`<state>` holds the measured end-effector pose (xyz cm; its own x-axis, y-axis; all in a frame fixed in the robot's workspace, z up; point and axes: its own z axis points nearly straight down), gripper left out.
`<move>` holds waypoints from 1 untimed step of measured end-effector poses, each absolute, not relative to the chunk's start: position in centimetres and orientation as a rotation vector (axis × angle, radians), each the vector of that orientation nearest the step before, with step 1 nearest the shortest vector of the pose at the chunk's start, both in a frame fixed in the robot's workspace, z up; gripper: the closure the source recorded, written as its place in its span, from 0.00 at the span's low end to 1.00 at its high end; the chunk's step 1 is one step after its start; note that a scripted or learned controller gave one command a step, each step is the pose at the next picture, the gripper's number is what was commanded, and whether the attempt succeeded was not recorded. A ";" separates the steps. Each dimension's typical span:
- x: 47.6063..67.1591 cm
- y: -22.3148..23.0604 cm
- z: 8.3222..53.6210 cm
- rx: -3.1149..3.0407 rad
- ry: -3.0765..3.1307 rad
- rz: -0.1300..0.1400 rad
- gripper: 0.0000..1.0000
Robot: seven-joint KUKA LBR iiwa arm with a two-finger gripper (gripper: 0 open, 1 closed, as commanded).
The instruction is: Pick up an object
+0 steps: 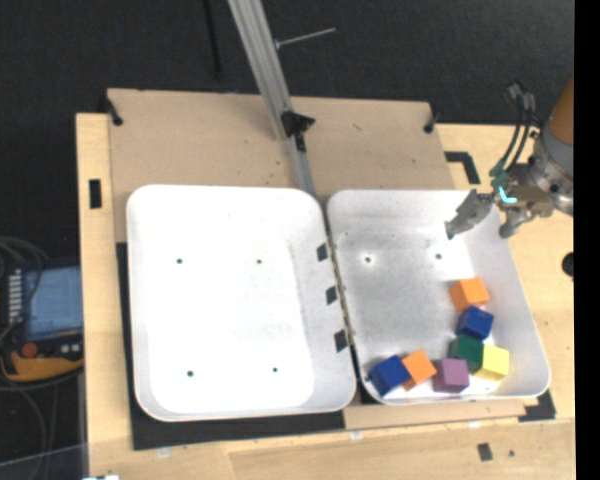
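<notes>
The gripper (485, 220) hangs over the upper right corner of the right bin (400, 268), its two fingers spread wide with nothing between them. Well below it, small coloured cubes crowd the bin's lower right corner: an orange cube (470, 292) uppermost, a blue cube (475, 322) just under it, then a green cube (468, 349) and a yellow cube (495, 360). Along the bottom wall sit a purple cube (451, 374), a second orange one (418, 367) and a second blue one (389, 374), apparently touching, though that is hard to tell. The left bin (230, 298) lies alongside.
</notes>
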<state>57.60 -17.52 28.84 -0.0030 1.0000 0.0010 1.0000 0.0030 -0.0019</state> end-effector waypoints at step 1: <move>57.7 -17.5 29.1 -2.218 -2.226 -0.003 0.00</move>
